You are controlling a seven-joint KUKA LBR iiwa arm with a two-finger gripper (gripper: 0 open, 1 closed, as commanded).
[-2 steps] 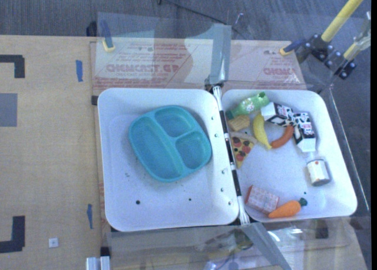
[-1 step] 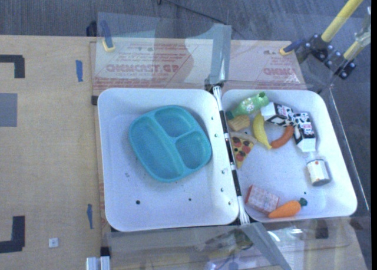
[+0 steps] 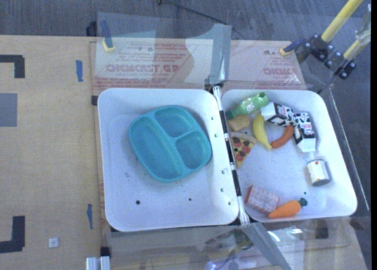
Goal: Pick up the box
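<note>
A small pinkish-brown box (image 3: pixel 262 199) lies flat near the front left corner of the right bin (image 3: pixel 339 171). An orange carrot (image 3: pixel 286 208) with a green top rests just to its right, close to touching it. Two black-and-white cartons (image 3: pixel 305 131) lie at the back of the same bin.
The right bin also holds a green bottle (image 3: pixel 250 104), a banana (image 3: pixel 260 131), a pizza slice (image 3: pixel 240 147), an orange sausage (image 3: pixel 283 137) and a white can (image 3: pixel 318 171). The left bin (image 3: pixel 118 192) bears a teal divided plate (image 3: pixel 171 142). Yellow poles with clamps (image 3: pixel 330 50) stand at the back right.
</note>
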